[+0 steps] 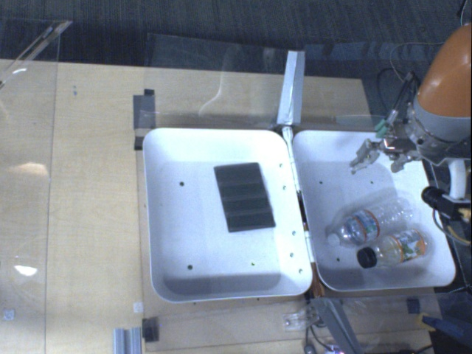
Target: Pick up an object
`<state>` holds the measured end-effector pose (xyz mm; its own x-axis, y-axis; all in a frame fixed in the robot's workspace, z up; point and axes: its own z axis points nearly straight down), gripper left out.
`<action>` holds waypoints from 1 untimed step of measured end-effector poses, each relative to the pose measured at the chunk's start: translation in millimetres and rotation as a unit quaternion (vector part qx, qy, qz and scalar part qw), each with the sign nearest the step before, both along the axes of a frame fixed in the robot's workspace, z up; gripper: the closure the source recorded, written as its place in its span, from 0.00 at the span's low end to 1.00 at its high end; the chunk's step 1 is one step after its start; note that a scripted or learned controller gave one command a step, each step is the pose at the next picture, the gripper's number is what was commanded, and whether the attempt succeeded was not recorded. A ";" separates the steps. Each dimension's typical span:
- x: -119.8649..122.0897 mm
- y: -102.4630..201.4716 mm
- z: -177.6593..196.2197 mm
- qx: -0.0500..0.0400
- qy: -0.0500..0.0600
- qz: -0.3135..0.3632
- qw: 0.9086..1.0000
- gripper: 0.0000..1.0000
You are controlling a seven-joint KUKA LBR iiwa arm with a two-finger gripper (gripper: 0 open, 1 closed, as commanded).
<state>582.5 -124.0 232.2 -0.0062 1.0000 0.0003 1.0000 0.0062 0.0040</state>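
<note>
Wooden bench point(81, 220), pale, seen from above. Left bin point(166, 271): white, shallow, holding one dark ribbed rectangular pad point(244, 197) lying flat near centre, slightly rotated. Metal divider strip point(291, 87) standing behind the seam between bins. Right bin point(324, 161): two clear plastic bottles lying on their sides toward the near right corner. Upper bottle point(369, 223): clear cap pointing left, blue label. Lower bottle point(394, 249): black cap pointing left, orange-yellow label; just beside the upper one, apparently touching. Gripper point(382, 157) over the far right part of the right bin, well apart from both bottles; jaws apart, nothing between them. Orange band point(446, 80) of arm at right edge
</note>
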 end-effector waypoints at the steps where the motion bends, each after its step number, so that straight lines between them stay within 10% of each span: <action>1: -76.1 11.6 -124.5 -0.001 -0.012 0.005 1.000 0.00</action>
<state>506.5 -112.4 107.7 -0.0157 0.9999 -0.0027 0.9995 0.0158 0.0276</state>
